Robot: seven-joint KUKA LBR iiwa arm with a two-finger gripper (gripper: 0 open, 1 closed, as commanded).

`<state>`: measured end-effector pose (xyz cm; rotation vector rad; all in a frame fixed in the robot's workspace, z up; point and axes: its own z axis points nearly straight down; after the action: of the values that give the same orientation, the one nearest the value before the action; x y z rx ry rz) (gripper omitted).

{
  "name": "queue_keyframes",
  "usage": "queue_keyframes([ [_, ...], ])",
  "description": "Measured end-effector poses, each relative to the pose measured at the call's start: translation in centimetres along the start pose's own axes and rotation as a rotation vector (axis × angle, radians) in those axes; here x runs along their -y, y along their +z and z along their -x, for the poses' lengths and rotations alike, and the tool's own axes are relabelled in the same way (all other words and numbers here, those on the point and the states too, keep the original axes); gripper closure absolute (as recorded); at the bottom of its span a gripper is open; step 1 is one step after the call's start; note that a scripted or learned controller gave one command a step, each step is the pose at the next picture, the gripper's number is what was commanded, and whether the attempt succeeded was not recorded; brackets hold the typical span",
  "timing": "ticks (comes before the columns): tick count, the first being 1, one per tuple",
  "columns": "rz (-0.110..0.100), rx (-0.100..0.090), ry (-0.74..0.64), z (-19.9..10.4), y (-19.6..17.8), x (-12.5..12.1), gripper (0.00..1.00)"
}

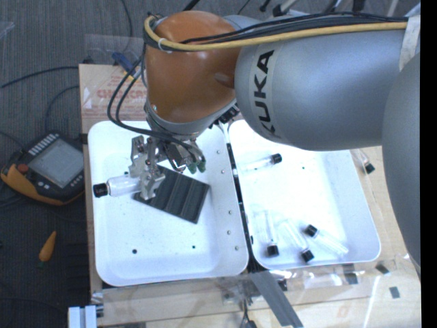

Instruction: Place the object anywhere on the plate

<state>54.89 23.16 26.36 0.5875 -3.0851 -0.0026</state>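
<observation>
Smooth grey arm (321,80) with a glossy orange band fills the upper right. Two shallow white bins: the left bin (116,251) holds a dark ribbed rectangular plate (179,197), with open floor below it. The jaws (147,176) stand at the plate's left edge; how far open cannot be told. A clear black-capped vial (116,185) lies just left, touching them. Similar vials (293,236) lie in the right bin (341,183).

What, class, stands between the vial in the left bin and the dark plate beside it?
Nothing visible does. The vial lies at the plate's left edge, with the gripper directly over that spot. The other vials lie in the right bin.
</observation>
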Motion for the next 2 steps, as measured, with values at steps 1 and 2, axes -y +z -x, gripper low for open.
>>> queue_keyframes([
  [1, -0.001, -0.002, -0.202, -4.9, 4.5, -2.1, 1.00],
  [2, 0.002, 0.001, -0.528, 1.2, 5.1, 0.2, 1.00],
])
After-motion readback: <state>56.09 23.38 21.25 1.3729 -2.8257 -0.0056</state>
